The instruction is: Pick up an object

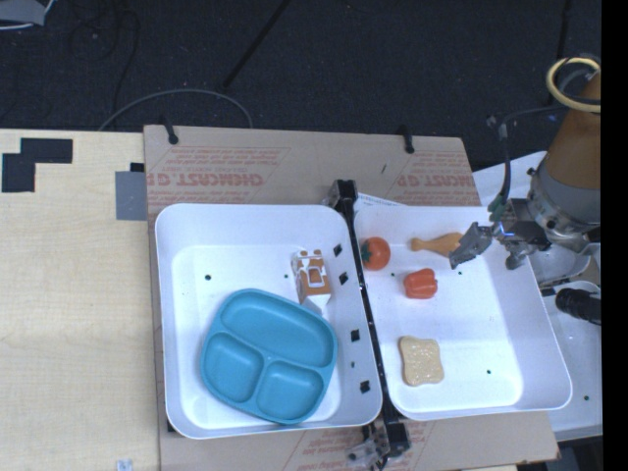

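Hand [488,246] spread, holding nothing | over right bin [549,346] far rim | drumstick [438,243] beside

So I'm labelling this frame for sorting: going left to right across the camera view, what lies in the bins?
Blue divided plate → small orange-and-white toy → tomato → red pepper → gripper.

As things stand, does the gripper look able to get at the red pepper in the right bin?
Probably yes. The red pepper lies apart from the tomato, the drumstick and the toast, with bare bin floor around it, and the gripper hangs close by to its right.
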Controlling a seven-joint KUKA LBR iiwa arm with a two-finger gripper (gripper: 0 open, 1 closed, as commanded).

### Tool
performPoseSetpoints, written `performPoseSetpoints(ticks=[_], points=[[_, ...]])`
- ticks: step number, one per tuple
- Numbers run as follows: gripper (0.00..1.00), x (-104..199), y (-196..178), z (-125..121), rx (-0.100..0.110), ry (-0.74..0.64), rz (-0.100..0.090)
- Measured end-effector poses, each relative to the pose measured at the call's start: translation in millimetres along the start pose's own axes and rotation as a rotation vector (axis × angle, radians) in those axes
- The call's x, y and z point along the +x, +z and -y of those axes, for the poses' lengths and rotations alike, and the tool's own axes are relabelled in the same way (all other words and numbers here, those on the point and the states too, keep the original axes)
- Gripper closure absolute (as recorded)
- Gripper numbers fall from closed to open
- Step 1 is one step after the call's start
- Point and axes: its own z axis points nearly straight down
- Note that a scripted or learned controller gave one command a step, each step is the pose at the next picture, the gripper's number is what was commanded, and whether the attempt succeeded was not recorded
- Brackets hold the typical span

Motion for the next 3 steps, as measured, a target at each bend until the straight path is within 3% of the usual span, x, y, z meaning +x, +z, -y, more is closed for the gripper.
performPoseSetpoints(ticks=[1, 3], points=[[0.0, 0, -7, -2, -0.011, -0.002, 0.002], [0.0, 13, 93, 4, -0.005, -0.001, 0.0]])
